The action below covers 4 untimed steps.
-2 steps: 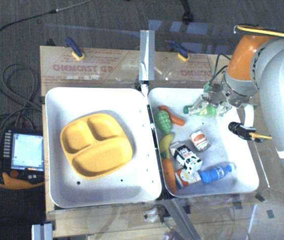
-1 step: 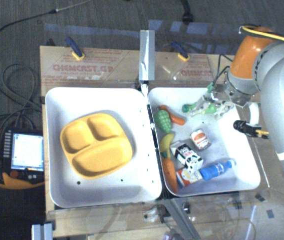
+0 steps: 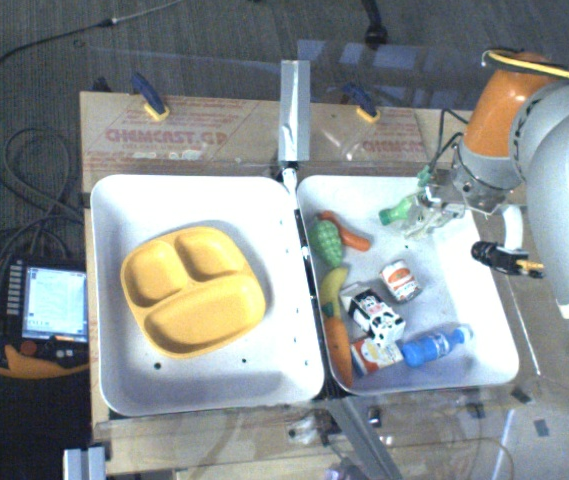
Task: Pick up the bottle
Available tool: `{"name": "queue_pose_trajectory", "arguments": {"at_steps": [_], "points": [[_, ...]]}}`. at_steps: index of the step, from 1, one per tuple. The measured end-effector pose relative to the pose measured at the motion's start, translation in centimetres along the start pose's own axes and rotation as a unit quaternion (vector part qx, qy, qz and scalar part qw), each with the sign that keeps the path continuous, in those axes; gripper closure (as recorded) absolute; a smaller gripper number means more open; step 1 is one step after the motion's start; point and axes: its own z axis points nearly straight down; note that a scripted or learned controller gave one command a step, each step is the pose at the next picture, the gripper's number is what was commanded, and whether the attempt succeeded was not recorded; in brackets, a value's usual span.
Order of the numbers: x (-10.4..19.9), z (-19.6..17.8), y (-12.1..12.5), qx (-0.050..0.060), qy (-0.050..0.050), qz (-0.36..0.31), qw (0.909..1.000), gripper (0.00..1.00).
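The gripper (image 3: pixel 426 208), whose opening I cannot tell, sits at the upper right, while the blue bottle (image 3: pixel 432 347) lies lower, its long axis running nearly left-right.

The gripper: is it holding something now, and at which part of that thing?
It cannot be told. The gripper sits right at the green bottle in the right bin, but the contact is too blurred to read.

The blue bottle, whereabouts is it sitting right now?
The blue bottle lies on its side in the right bin, near the front corner, next to a small carton and below a small can.
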Motion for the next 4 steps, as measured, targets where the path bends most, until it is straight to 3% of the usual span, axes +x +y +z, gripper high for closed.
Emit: {"name": "queue_pose_trajectory", "arguments": {"at_steps": [1,2,3,4], "points": [[0.0,0.0,0.0,0.001,0.0,0.0,1.0,0.0],[1.9,0.8,-0.6,-0.005,-0.012,0.084,0.9964,0.0],[2.1,-0.1,-0.5,-0.008,-0.012,0.084,0.9963,1.0],[2.0,0.2,-0.8,-0.003,-0.012,0.085,0.9963,0.0]]}}
